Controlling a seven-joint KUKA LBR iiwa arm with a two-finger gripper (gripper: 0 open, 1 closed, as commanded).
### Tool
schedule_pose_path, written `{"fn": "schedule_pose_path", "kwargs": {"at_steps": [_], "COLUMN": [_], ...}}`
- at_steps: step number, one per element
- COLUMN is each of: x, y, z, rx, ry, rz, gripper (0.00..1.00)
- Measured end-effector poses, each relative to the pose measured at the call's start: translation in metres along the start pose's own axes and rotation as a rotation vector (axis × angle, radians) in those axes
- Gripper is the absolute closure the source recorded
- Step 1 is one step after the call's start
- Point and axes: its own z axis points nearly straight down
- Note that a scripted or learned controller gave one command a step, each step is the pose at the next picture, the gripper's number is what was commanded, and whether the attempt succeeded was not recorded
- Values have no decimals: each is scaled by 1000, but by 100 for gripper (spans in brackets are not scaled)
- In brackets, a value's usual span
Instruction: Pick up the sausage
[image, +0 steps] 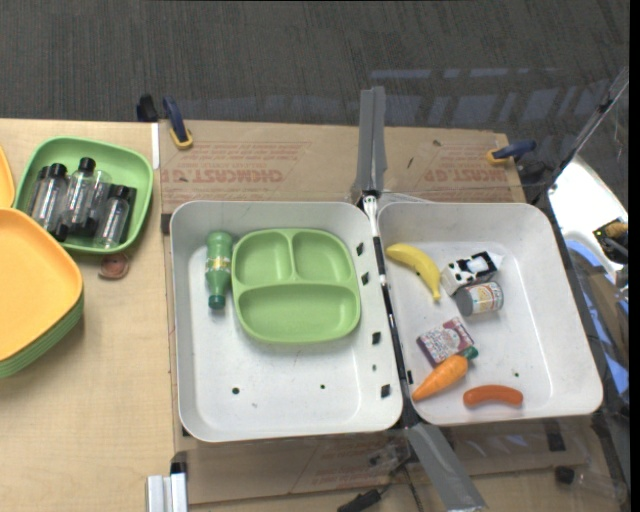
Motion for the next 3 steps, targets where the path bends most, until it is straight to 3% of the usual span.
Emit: {"fn": "schedule_pose_path", "kwargs": {"at_steps": [1, 2, 3], "x": [-3, -24, -10], "y": [0, -21, -2], "z": [-46, -84, -126], "rx": [-5, -3, -4], "ry": [9, 9, 8], "rz": [-524, 1, -315], "gripper": [100, 100, 100]}}
